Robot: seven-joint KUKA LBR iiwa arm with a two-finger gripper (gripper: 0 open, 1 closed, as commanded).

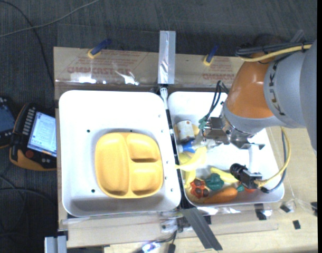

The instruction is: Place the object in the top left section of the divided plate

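Yellow divided plate (129, 163) sits in left bin (76, 115). Pincer (216, 130) hovers at 3 o'clock over right bin (272, 194); grip state can't be told. Toy pile (211, 186), possibly the object, lies at 5 o'clock.

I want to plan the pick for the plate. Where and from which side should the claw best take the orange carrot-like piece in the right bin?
Probably grip the orange carrot-like piece across its narrow middle, coming from above. It lies flat and long near the front wall of the right bin, with a teal toy close behind it, so sideways approaches look crowded.
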